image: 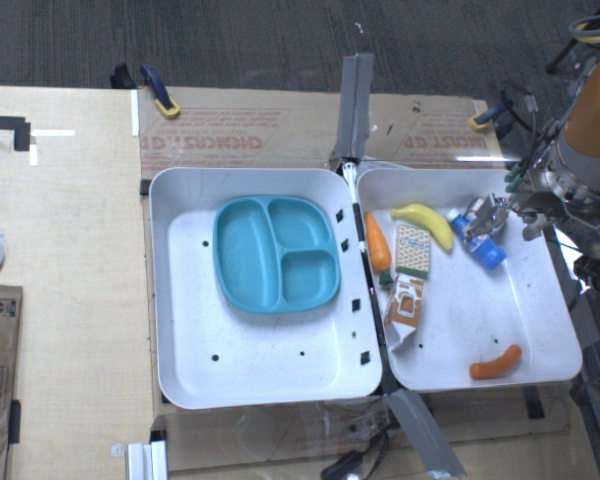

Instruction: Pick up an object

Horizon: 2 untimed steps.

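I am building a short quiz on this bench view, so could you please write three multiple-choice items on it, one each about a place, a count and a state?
1. Where does the blue divided plate lie?
A. in the left bin
B. in the right bin
C. on the cardboard behind the bins

2. How many compartments does the plate have?
A. two
B. three
C. four

3. How does the sausage in the right bin stand to the other things there?
A. under the banana
B. leaning on the carrot
C. lying apart, near the front rim

Answers:
1. A: the blue divided plate rests on the floor of the left bin.
2. B: two raised ridges split it into one long section and two smaller ones.
3. C: the sausage lies alone by the front rim of the right bin, away from the banana and the carrot.
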Each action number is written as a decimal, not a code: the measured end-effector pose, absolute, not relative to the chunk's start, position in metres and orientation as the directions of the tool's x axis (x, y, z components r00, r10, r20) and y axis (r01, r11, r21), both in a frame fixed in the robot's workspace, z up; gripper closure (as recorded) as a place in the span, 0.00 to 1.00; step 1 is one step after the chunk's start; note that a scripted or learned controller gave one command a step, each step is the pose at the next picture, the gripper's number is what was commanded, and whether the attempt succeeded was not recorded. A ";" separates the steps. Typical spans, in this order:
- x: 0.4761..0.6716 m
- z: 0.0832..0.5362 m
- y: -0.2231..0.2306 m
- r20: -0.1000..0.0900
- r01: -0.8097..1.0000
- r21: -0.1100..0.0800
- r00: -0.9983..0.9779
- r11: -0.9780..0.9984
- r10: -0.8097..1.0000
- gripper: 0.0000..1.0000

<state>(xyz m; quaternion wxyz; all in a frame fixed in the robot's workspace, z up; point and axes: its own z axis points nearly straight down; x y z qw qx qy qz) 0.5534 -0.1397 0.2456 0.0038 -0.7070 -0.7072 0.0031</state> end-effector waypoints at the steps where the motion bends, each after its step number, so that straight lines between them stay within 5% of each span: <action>1: 0.604 0.124 -0.156 -0.003 1.000 0.004 0.008 -0.008 1.000 0.00; 2: 0.590 0.088 -0.179 0.000 1.000 -0.005 0.020 -0.020 1.000 0.00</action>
